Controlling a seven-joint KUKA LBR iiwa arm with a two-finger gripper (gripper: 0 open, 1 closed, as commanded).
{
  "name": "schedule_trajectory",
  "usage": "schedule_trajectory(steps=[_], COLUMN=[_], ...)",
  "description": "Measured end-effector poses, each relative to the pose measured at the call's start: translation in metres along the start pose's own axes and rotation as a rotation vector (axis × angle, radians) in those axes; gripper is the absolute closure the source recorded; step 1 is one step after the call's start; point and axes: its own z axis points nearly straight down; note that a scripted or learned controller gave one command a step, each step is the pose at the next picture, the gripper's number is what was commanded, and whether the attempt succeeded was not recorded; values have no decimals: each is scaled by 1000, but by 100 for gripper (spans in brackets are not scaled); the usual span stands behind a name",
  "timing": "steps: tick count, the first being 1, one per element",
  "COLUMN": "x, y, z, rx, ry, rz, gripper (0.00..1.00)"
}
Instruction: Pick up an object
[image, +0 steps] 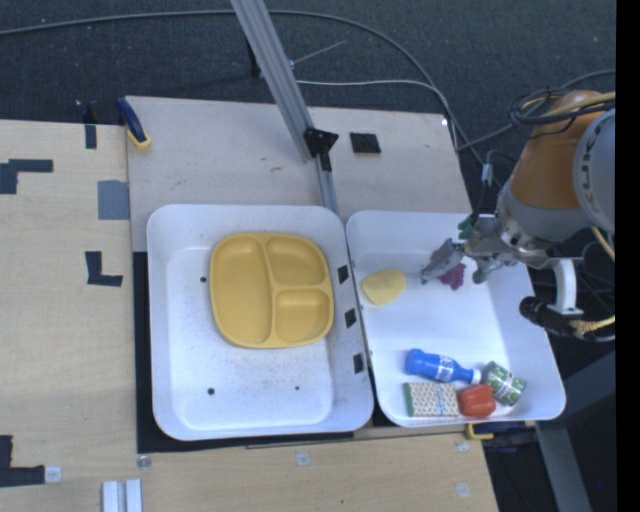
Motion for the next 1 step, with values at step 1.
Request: schedule_trajectory(steps=[1], x=[6], y=[1], z=[45], rx=[-1], ry=[0], rz=[-1], gripper=[0])
